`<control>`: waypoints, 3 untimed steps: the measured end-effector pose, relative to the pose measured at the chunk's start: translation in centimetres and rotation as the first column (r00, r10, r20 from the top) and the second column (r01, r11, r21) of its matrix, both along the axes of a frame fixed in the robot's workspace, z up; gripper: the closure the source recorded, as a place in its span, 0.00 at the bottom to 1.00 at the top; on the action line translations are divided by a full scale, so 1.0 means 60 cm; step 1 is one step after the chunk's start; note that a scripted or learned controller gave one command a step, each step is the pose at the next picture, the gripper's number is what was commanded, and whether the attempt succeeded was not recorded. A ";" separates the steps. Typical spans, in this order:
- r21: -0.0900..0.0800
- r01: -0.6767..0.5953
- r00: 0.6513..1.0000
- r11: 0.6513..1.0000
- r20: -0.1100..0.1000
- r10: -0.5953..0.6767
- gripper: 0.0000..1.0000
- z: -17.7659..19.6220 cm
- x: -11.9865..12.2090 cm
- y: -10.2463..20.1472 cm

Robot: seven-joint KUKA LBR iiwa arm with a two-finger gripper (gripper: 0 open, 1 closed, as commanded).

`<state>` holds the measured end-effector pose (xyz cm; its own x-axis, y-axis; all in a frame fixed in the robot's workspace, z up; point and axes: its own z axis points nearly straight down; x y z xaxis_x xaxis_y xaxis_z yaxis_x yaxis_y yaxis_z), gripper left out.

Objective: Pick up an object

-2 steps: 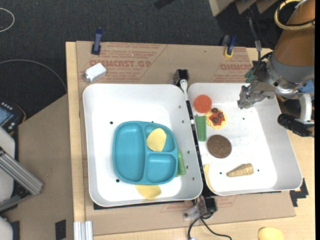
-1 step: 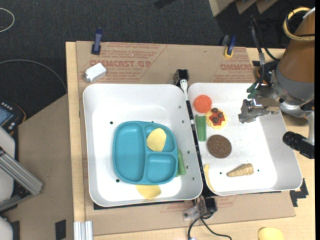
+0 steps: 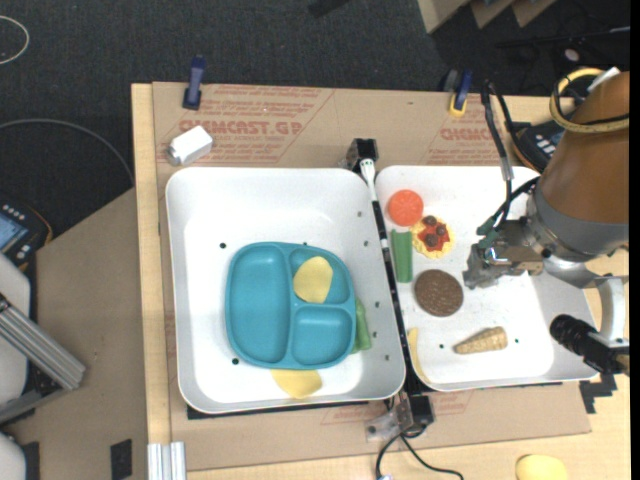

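**Jaws low over the right bin, nothing seen in them**

The arm [image 3: 590, 178] reaches in from three o'clock, and its jaws [image 3: 482, 266] sit low over the right bin [image 3: 520, 368], just right of that bin's middle. The metal parts there are small and dark against the white floor; how far the fingers stand apart cannot be told, and no object shows between them.

The nearest thing is a brown round cookie [image 3: 438, 293], at about eight o'clock from the jaws and just beside them, though contact is not clear. At ten o'clock from the jaws lies a small yellow piece topped with red berries [image 3: 433, 234], with an orange-red disc [image 3: 405, 206] just beyond it toward eleven. A green stick [image 3: 402, 255] lies along the bin's left wall, at nine o'clock. A tan cone [image 3: 481, 342] rests at six o'clock, well apart from the jaws.

In the left bin [image 3: 200, 268] a teal divided tray [image 3: 265, 308] holds a yellow piece [image 3: 313, 279] in its upper right compartment. Another yellow piece [image 3: 297, 381] lies on the bin floor at the tray's six o'clock, and a green strip [image 3: 362, 328] stands against its right edge.

Both bins rest on a cardboard-covered worktop [image 3: 290, 123].
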<state>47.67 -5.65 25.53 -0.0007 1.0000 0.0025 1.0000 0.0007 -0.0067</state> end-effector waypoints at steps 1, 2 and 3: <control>0.001 -0.011 1.000 1.000 0.019 0.011 1.00 0.170 0.006 0.144; -0.001 -0.006 1.000 1.000 0.011 0.006 1.00 0.193 0.005 0.241; -0.001 -0.006 1.000 1.000 0.008 0.006 1.00 0.182 0.004 0.326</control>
